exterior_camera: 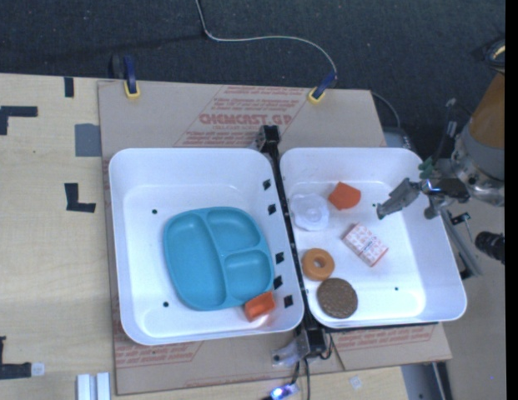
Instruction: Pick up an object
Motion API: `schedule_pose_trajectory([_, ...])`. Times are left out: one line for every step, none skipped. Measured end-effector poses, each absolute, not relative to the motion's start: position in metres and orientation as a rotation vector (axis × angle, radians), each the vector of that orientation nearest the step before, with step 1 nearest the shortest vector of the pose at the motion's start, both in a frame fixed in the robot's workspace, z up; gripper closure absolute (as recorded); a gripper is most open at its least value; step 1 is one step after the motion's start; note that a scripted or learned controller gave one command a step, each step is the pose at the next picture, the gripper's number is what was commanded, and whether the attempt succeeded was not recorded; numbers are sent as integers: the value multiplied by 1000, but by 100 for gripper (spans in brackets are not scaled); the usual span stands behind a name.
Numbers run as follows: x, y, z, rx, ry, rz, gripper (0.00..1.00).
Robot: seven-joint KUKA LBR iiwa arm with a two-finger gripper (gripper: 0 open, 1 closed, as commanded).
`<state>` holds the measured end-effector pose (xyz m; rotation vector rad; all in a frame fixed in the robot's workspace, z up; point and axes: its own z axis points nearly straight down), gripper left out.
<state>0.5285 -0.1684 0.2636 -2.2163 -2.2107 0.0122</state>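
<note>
Tool (406, 204) beside orange block (344, 196) (apart).

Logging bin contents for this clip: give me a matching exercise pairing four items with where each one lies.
Items:
1. blue divided tray
2. brown round disc
3. orange block
4. patterned pink packet

Places:
A. right bin, near front edge
B. middle of right bin
C. left bin
D. right bin, toward back

Pairs: 1-C, 2-A, 3-D, 4-B

One fixed camera looks slantwise down on both bins (125, 223).
</note>
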Motion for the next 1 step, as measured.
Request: schedule_pose_trajectory([531, -168, 270, -2219, -2222, 2, 0])
